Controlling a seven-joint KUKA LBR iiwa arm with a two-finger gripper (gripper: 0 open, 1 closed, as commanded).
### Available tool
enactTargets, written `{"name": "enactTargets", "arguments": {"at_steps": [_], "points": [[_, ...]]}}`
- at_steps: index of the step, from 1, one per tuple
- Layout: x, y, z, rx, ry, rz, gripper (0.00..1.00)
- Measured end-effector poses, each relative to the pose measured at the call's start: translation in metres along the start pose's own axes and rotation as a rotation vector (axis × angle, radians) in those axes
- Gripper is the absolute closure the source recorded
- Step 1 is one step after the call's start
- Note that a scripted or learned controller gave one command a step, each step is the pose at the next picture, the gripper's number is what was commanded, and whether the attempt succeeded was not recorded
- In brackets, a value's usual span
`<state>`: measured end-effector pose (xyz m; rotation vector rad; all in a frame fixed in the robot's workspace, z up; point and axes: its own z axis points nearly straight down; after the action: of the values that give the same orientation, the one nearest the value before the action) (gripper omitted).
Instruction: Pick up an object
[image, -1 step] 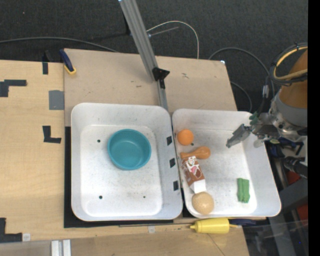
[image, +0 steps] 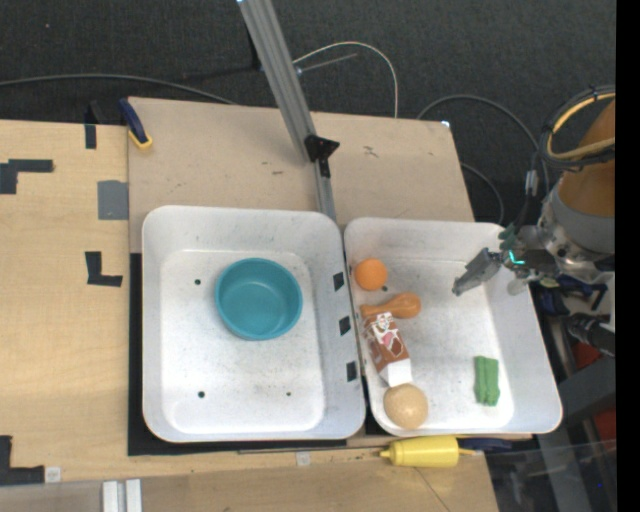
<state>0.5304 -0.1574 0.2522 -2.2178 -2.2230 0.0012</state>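
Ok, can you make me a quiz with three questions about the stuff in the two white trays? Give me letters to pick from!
1. Where is the blue bowl?
A. left bin
B. right bin
C. on the bench

2. What colour is the small ball?
A. green
B. orange
C. white

3. What is the gripper doing?
A. holding the green block
B. inside the bowl
C. above the right bin, holding nothing

Answers:
1. A, it sits in the left bin.
2. B, it looks orange.
3. C, it hangs over the right bin, far from the green block.
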Motion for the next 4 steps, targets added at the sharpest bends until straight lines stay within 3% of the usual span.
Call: {"name": "enactTargets", "arguments": {"at_steps": [3,4], "points": [[0.0,-0.008,0.159,0.006,0.001,0.001,0.0],[0.001,-0.007,0.146,0.003,0.001,0.0,1.0]]}}
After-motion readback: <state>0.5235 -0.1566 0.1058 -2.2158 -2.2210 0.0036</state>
